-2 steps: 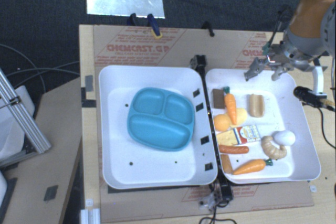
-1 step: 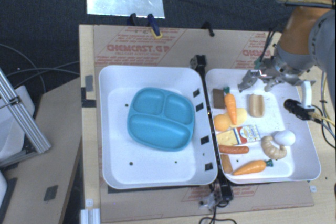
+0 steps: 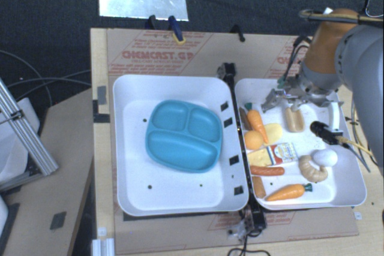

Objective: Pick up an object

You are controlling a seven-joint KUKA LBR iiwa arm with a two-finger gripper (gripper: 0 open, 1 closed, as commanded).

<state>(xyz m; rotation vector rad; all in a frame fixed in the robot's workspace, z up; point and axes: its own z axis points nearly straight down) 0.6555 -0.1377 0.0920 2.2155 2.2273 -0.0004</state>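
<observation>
End effector [image 3: 292, 99] hovers at the top of the right bin [image 3: 354, 189], fingers spread apart, gripping nothing. Just below it lies a tan bread roll [image 3: 293, 119]; a carrot [image 3: 257, 121] sits to its left. Blue divided plate [image 3: 184, 135] rests in the left bin [image 3: 129, 189].

Arm in from the right, wrist turned down at the upper right of the frame

The grey arm [image 3: 360, 57] fills the upper right corner, its bulky link angling in toward the left. The orange band [image 3: 327, 39] sits just above the wrist, catching the light, and below it the wrist narrows to a metal flange. The gripper [image 3: 288, 102] hangs off that, pointing down and slightly left, right of centre in the frame. Its metal parts spread out low under the wrist; finger spacing is too unclear to call.
</observation>
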